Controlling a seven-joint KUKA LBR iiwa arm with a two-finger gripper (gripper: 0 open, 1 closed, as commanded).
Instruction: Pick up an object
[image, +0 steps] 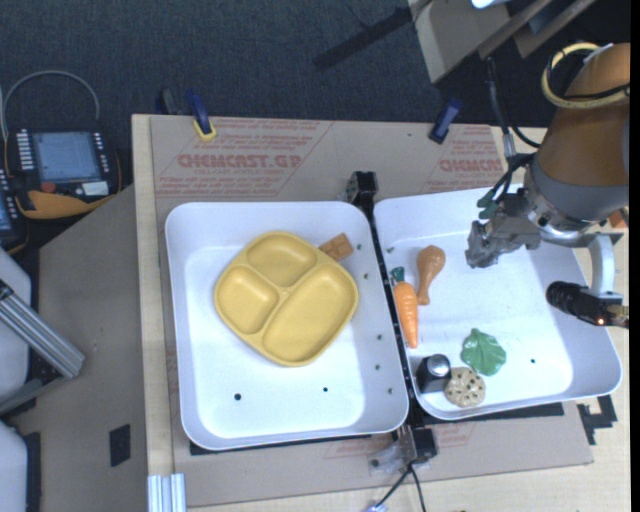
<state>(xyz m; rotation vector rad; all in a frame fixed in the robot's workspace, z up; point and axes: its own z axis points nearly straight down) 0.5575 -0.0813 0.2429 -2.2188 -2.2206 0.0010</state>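
- Camera view from above gives me both white bins side by side, with my arm (585, 130) reaching in from the right over the right bin (545, 345).
- My gripper (483, 250) hangs over the upper middle of that bin. I cannot tell whether it is released or clenched from this angle, and I see nothing held in it.
- Nearest candidate is the toy chicken drumstick (429, 270), lying just to the left of the gripper and slightly lower in the picture, apart from it.
- A toy carrot (405, 310) lies just beside the drumstick along the bin's left wall, the two close together or touching.
- Nearer the front edge sit a green leafy piece (483, 352), a speckled cookie (464, 386) and a small black-and-silver item (433, 370), grouped close together.
- The left bin (200, 330) holds a yellow divided plate (286, 297), with a small brown block (337, 246) at its upper right edge.
- My reading: this is the approach step, with no grasp made yet.
- Next, I judge the gripper needs to shift left over the drumstick, line up across its narrow shaft and descend.
- The carrot's closeness could foul one side of the grasp, so I would aim for the bulbous end farthest from it.
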